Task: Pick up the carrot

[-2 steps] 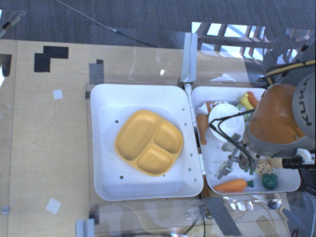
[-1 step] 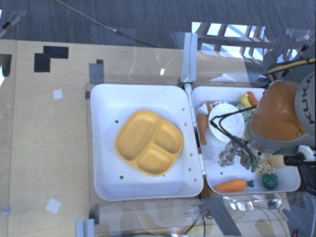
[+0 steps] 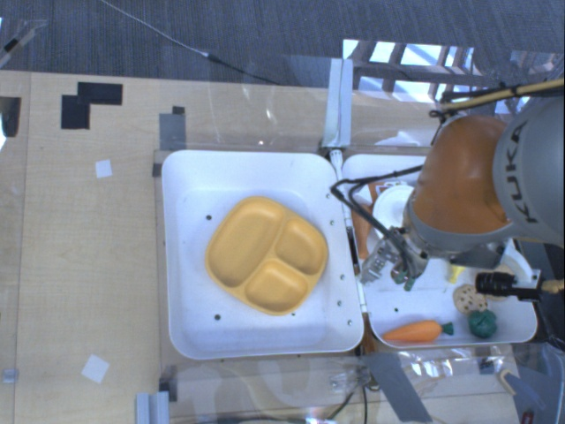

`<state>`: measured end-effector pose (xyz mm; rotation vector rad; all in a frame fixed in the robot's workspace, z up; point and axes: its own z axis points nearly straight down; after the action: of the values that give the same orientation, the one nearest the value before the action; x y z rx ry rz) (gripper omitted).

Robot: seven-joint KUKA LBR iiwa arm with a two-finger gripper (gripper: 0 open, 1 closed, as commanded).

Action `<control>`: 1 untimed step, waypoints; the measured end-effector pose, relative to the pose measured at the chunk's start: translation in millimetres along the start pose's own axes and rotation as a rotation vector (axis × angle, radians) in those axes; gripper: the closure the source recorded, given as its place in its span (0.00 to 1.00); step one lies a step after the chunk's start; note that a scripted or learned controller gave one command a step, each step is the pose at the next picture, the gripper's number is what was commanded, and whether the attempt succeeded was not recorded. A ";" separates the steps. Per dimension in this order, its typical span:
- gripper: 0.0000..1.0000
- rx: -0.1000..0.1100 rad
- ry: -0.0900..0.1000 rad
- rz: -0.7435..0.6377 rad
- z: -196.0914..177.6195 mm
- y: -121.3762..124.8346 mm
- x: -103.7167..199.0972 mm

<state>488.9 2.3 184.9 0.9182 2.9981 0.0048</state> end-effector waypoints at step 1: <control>1.00 0.003 0.003 0.255 1.1 70.1 49.2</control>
<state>487.5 88.0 183.8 1.2941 2.8604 0.0036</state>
